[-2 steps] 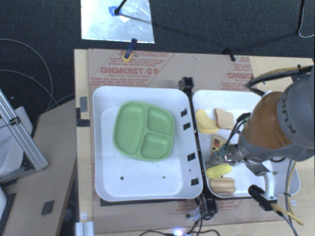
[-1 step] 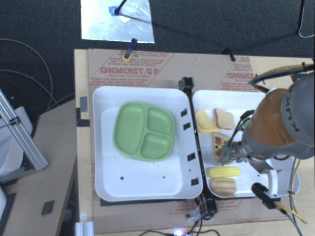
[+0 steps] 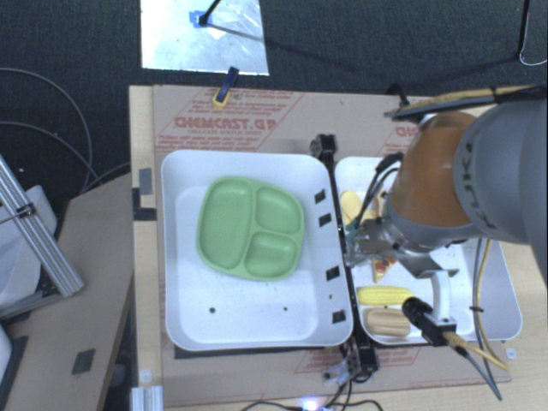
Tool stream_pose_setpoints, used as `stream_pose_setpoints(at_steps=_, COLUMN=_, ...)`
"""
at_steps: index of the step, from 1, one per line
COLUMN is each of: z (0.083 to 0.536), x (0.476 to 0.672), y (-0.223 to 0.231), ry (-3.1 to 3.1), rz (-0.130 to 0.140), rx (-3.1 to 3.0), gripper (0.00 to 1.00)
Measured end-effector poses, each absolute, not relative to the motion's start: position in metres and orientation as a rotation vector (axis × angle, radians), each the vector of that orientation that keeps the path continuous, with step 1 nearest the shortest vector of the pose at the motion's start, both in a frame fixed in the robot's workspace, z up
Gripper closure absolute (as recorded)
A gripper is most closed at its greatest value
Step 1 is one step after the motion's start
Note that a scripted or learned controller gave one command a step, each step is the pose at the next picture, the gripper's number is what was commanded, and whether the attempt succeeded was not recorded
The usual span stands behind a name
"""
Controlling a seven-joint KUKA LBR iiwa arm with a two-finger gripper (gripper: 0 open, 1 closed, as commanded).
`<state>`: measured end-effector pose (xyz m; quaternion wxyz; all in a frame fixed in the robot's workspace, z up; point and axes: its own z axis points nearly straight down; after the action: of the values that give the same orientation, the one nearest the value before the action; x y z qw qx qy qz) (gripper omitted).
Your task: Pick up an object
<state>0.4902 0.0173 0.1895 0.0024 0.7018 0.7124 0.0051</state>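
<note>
Your end effector sits low in the right bin, largely hidden under the bulky grey and orange wrist, so you cannot tell its state. Nothing looks lifted yet, so judge the pick as still to do. Candidates lie close by: a smooth yellow corn-like piece, a tan bun-shaped piece just below it, and a yellow item near the divider. The left bin holds a matte green, three-compartment plate with rounded corners.
</note>
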Motion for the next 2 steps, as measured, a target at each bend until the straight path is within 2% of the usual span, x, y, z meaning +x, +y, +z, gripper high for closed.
stream_pose_setpoints(at_steps=1, z=0.191, x=0.486, y=0.072, ry=2.235, rz=0.004, rx=2.210, gripper=1.00)
stream_pose_setpoints(at_steps=2, z=0.282, x=0.501, y=0.113, ry=2.229, rz=0.015, rx=2.208, gripper=1.00)
